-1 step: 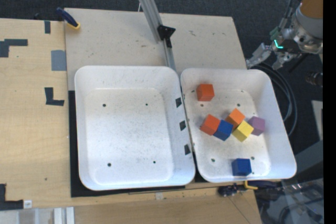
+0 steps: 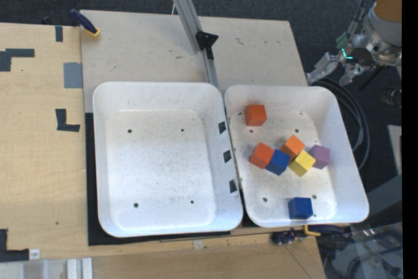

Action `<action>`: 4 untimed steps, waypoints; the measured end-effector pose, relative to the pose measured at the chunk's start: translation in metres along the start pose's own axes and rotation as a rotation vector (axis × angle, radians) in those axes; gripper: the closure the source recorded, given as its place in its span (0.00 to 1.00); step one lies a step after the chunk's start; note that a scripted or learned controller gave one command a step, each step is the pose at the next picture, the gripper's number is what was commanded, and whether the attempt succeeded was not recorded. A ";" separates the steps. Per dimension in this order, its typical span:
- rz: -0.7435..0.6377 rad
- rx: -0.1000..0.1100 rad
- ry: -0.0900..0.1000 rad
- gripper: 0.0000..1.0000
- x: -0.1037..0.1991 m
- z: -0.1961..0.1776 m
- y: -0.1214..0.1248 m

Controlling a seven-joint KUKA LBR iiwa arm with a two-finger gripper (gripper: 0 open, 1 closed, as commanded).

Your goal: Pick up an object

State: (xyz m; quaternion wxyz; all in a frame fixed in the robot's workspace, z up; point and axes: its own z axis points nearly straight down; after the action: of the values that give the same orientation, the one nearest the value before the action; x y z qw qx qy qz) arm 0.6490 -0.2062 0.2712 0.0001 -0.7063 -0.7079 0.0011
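The gripper (image 2: 339,65) is held open and empty beyond the right bin (image 2: 339,115), where seven coloured blocks are seen, an orange block (image 2: 255,115) apart.

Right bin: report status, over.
End effector outside the right bin, at its far corner. Seven blocks inside, five clustered. None gripped. Nothing in the way.

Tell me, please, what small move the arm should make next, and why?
Probably swing the gripper over the right bin toward the lone orange block. The gripper sits outside the bin's far corner, and that block stands apart from the cluster.
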 end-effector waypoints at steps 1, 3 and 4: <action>0.001 0.004 0.001 0.00 0.009 0.050 -0.005; 0.000 0.006 0.002 0.00 0.005 0.173 0.000; -0.002 -0.001 0.000 1.00 0.005 0.159 0.002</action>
State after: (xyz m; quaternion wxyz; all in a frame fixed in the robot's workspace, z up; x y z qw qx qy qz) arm 0.6507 -0.2015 0.1126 -0.0003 -0.7056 -0.7086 0.0009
